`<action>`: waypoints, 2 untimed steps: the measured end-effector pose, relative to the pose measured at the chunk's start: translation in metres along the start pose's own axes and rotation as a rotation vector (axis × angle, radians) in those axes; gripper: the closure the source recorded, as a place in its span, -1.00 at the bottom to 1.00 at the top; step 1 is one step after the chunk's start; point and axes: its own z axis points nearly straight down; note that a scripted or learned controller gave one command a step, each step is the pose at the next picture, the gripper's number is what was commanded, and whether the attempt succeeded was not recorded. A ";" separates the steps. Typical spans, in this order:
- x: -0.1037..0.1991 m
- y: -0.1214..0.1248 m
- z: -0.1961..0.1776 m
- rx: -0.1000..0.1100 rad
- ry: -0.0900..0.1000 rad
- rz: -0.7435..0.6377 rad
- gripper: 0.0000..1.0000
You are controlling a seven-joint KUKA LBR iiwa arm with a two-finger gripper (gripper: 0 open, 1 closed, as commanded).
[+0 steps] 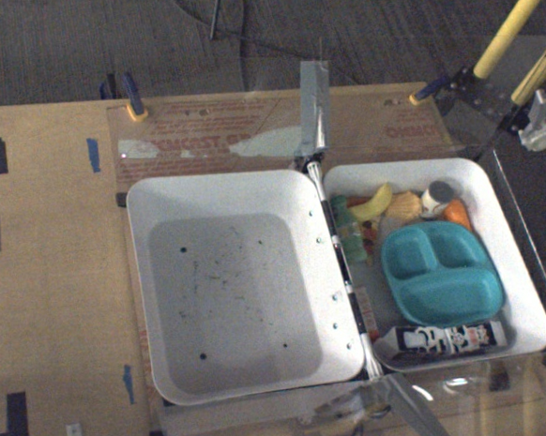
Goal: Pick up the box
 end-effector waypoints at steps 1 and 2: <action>0.164 -0.065 0.000 0.002 0.002 -0.264 1.00; 0.341 -0.066 0.000 -0.002 0.003 -0.431 1.00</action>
